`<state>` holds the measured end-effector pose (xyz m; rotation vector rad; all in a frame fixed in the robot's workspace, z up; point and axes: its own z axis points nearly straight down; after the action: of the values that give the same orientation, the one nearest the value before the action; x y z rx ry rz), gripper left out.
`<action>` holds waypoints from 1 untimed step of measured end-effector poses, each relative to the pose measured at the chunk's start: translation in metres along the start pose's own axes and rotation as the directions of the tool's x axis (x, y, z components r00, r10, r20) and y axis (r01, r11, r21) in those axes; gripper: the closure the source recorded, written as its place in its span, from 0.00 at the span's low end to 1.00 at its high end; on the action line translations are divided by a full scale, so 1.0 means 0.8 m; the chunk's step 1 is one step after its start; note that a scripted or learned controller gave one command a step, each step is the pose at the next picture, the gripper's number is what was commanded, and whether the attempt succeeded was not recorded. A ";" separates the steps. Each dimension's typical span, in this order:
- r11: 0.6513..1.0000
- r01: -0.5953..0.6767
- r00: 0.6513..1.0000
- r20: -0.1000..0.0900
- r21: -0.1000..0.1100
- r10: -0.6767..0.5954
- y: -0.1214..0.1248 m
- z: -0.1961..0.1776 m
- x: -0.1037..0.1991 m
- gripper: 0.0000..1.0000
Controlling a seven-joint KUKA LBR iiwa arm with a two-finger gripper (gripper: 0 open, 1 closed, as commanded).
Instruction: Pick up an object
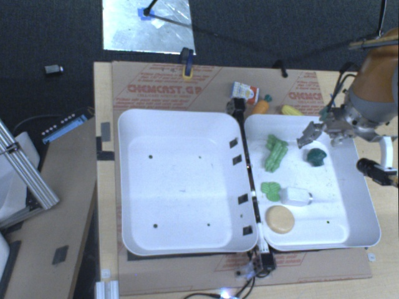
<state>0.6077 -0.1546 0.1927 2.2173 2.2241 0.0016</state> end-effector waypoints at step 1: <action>1.000 0.003 1.000 0.000 -0.004 -0.003 0.001 -0.014 0.000 1.00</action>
<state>0.6088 -0.1544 0.2039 2.2122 2.2252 0.0058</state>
